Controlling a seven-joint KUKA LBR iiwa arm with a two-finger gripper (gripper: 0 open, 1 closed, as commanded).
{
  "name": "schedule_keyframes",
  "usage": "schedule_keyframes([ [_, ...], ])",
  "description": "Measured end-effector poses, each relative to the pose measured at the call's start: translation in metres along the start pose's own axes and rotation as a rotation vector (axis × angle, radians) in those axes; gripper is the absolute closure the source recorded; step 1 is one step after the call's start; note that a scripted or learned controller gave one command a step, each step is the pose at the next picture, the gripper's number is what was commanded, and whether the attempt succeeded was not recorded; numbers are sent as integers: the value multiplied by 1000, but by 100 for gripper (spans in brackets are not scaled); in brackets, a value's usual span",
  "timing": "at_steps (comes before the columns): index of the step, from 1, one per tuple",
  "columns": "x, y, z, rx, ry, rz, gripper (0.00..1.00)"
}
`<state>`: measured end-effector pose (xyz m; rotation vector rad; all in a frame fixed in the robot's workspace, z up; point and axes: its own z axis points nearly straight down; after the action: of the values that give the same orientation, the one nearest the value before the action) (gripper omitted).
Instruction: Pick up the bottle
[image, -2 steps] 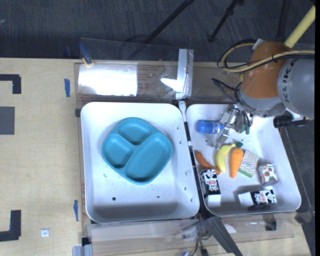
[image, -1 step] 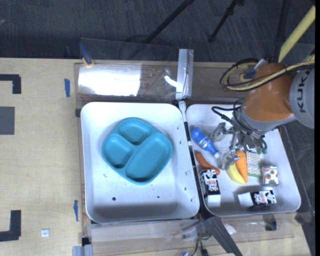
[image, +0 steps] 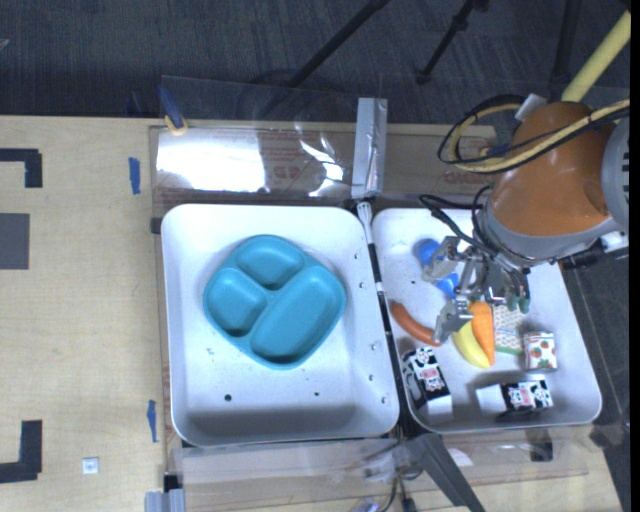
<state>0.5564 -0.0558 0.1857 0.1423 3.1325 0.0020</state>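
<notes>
A small blue bottle (image: 431, 254) lies in the upper left part of the right bin (image: 580, 330), its lower end hidden behind the gripper's frame. My gripper (image: 468, 300) hangs low over the middle of that bin, just right of and below the bottle. It is above a cluster of toy food. The grey arm with its orange band (image: 545, 180) reaches in from the upper right. Nothing is visibly held.
Under and around the gripper lie an orange carrot (image: 483, 322), a yellow banana (image: 468, 346) and an orange sausage (image: 409, 321). Two cow-patterned cartons (image: 428, 376) (image: 526, 395) and a small printed box (image: 540, 351) sit near the front. The left bin (image: 190, 300) holds a blue divided plate (image: 274, 298).
</notes>
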Motion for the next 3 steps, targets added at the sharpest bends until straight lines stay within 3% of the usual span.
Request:
schedule_keyframes([
  [1, -79, -64, 99, 1, -4, 143, 0],
  [2, -18, -52, 87, -1, 2, -331, 0],
  [3, 49, 2, 0, -1, 3, -457, 0],
])
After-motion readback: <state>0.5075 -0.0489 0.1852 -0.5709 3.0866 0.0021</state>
